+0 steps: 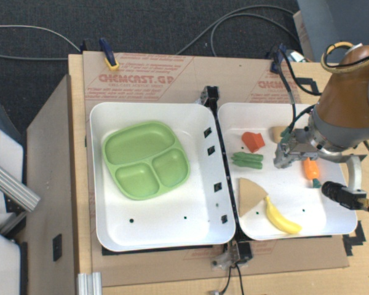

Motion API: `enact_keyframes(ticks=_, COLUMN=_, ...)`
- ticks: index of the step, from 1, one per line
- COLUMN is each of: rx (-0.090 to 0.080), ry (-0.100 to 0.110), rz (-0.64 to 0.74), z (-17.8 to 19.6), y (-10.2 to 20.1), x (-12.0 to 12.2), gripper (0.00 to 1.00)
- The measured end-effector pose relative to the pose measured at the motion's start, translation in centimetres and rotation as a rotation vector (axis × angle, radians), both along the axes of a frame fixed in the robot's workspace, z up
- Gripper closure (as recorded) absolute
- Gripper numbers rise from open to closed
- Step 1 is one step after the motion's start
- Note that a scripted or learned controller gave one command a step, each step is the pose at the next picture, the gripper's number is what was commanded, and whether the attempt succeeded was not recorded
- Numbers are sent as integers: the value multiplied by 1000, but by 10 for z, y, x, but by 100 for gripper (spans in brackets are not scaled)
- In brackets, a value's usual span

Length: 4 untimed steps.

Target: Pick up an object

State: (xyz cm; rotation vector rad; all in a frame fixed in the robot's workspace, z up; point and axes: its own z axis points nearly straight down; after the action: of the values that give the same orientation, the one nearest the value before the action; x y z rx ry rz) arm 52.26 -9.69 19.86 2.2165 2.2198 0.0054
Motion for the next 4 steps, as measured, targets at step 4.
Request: enact_keyframes(ticks=4, rx=1, ry=3, rz=4, z=73, y=93, x=64, gripper=100)
